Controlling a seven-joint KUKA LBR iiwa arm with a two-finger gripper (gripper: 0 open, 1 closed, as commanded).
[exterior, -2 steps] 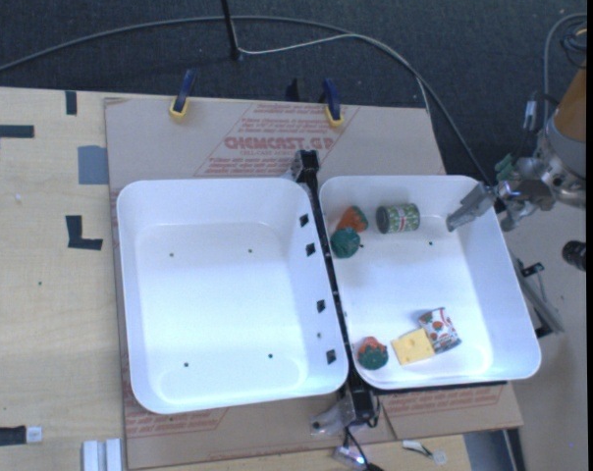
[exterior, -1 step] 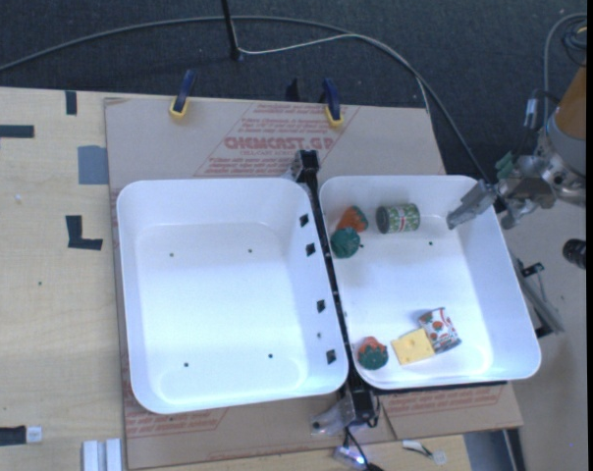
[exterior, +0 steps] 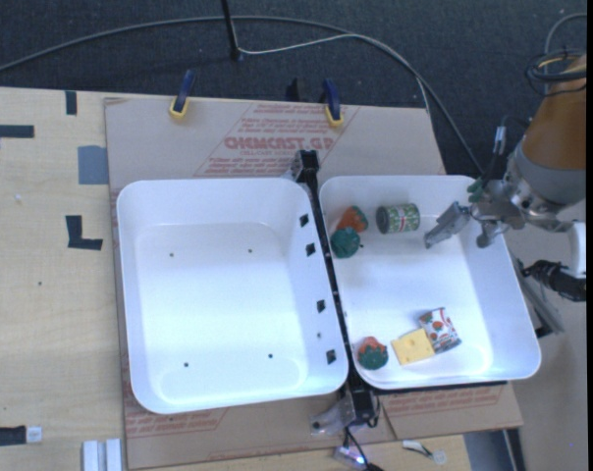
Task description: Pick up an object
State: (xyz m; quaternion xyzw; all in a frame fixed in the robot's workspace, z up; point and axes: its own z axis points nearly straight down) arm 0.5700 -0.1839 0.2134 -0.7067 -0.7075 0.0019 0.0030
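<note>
White plastic, two shallow bins side by side: left bin (exterior: 218, 292) bare-floored, right bin (exterior: 478, 312) holding all the stock. Grey arm (exterior: 557, 155) enters from the right; I read its gripper (exterior: 468, 226) as spread open and holding nothing, poised over the right bin's far right corner.

Contents of the right bin, largest first:
- Small can (exterior: 399, 218), green-labelled, lying on its side at the far edge, near the gripper — my likeliest pick. Rigid, probably light, and liable to roll; I would close across its round body, not its ends.
- Red-and-white carton (exterior: 440, 329), tilted, touching a yellow wedge (exterior: 410, 346) at the near side.
- Orange-and-green toy (exterior: 348, 232) by the divider.
- Green-and-red toy (exterior: 371, 353) in the near left corner.

Unclear: both toys are too small to identify; the can's label is unreadable — and the arm's upper part is cut off.
</note>
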